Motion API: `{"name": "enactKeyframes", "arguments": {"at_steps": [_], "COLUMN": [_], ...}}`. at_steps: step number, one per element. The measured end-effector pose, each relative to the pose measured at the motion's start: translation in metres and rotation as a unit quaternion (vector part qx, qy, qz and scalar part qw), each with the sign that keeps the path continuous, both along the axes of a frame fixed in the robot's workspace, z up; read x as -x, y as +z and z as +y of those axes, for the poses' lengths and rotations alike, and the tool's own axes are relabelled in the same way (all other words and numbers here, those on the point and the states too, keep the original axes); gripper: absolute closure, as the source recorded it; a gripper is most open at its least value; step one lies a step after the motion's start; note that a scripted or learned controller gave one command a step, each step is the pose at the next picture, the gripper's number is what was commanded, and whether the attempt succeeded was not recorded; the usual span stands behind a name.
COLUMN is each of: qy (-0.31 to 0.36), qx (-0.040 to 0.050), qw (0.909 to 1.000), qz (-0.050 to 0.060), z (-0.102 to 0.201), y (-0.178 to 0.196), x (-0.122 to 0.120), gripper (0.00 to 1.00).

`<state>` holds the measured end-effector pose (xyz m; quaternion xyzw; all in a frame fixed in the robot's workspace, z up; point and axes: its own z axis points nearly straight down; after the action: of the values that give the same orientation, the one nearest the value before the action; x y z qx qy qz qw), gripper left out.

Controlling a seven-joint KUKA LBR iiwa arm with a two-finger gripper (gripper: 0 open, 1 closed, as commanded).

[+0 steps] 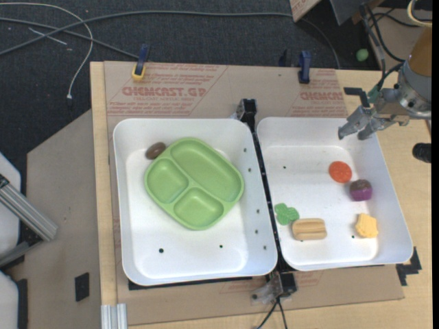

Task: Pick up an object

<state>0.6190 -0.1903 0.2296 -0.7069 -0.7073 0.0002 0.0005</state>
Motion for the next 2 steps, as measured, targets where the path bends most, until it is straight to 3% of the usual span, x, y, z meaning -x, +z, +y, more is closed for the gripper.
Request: {"name": "enactKeyframes", "arguments": {"at_steps": [2], "qy": [0.000], "qx": [-0.0006], "qw": [1.0000], "qz": [0.002], "z": [-0.002], "y": [-0.103], "x": [0.002], "gripper": [0.00]}}
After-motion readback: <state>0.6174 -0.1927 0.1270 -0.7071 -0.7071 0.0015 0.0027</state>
